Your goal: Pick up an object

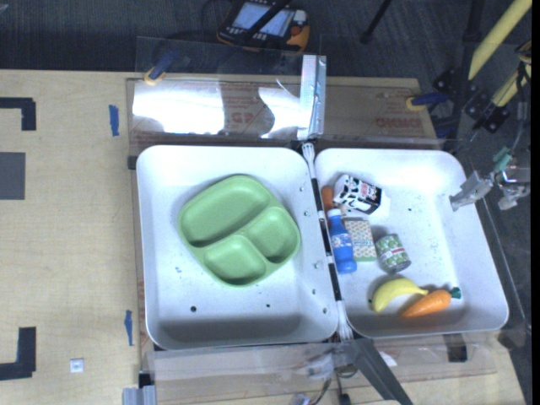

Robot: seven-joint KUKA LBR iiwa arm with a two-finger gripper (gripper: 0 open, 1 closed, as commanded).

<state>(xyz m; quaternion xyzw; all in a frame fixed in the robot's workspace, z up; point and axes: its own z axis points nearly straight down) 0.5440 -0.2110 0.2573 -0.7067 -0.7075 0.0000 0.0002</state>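
While the gripper [485, 186] hung at the right bin's [422, 165] far edge, nothing had been picked yet; its grip state, I couldn't tell. Banana [395, 293] and carrot [426, 303] waited, untouched, near the front.

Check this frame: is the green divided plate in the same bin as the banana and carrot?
No. The green plate lies in the left bin, while the banana and carrot lie in the right bin.
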